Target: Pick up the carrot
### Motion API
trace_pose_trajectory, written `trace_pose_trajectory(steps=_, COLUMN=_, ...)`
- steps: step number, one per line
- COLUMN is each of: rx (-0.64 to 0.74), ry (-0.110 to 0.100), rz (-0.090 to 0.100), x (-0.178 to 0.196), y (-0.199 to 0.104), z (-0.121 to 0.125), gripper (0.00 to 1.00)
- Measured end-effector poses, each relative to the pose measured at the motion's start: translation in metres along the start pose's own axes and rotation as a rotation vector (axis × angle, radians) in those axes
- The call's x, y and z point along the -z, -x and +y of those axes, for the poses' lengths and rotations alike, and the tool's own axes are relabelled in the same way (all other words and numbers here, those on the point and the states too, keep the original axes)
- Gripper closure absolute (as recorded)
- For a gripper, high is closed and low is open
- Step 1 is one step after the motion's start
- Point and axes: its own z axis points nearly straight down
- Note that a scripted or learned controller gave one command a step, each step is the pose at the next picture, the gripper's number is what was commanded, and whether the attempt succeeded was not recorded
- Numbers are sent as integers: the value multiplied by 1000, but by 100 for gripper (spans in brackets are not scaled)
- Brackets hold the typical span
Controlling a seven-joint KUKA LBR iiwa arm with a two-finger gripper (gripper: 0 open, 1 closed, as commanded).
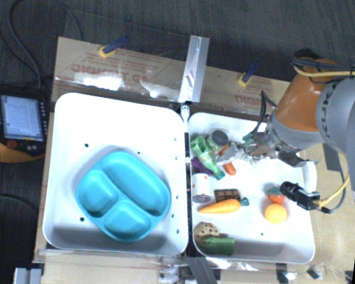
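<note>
Dark carpet all around, cables trailing across it, and at far left a teach pendant [13,123] lies on the floor with its screen lit. The desk [135,66] is pale board, with two clips at its back edge and a metal strip between them.

Left bin [76,117]: a blue divided tray [124,194] sits tilted in it, nothing else in there.

Right bin [294,243]: busy. Along its left wall there's a green item [202,149], a white can [202,186], and down at the front a cookie [205,230] touching a dark green vegetable [219,244]. The carrot [221,206] lies flat near the middle, tip pointing left, just below a chocolate bar [226,195]. Further right, a small red piece [276,196] and an orange [276,213] just below it.

The arm [329,110] comes in from the right, and the end effector [254,145] hangs over the bin's back part, well apart from the carrot. How far open it is, I can't tell; nothing is seen held in it.
</note>
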Motion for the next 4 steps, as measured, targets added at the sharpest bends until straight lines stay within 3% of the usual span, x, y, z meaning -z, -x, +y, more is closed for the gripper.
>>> trace_pose_trajectory(steps=1, rx=324, ry=2, rz=0, x=2, y=0, z=-62, gripper=0)
trace_pose_trajectory(steps=2, rx=324, ry=2, rz=1, x=2, y=0, z=-61, gripper=0)
trace_pose_trajectory(steps=3, rx=317, ry=0, rz=1, x=-10, y=-37, z=-92, gripper=0)
trace_pose_trajectory(steps=4, rx=259, ry=3, rz=-1, x=43, y=35, z=-116, gripper=0)
